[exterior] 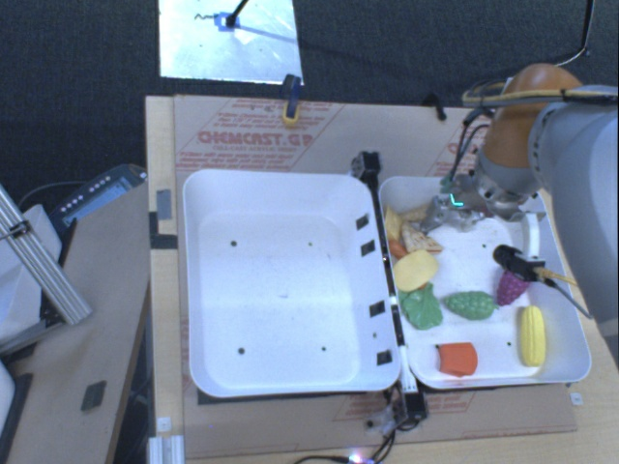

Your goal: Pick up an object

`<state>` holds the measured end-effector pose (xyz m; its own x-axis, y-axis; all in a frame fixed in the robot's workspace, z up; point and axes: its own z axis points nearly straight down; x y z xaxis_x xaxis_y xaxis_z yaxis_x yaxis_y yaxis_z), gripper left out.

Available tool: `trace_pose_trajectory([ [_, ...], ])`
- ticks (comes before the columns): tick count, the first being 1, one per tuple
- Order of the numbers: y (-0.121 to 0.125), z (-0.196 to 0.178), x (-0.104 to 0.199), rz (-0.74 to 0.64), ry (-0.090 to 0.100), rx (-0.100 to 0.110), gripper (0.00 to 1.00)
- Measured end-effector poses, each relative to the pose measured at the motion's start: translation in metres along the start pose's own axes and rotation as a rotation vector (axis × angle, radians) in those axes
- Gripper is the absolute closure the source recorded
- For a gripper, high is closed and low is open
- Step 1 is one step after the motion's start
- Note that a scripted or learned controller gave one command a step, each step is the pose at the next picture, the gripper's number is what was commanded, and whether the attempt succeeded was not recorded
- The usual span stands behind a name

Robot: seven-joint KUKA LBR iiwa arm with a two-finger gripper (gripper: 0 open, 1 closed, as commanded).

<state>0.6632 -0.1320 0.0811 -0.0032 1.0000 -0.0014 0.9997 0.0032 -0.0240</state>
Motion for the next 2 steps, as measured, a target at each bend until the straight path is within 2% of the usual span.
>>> trace_pose_trajectory([
  [1, 0.002, -0.012, 0.002, -0.002, 0.004, -0.006, 1.00],
  [2, 0.002, -0.266, 0.057, -0.006, 0.000, -0.047, 1.00],
])
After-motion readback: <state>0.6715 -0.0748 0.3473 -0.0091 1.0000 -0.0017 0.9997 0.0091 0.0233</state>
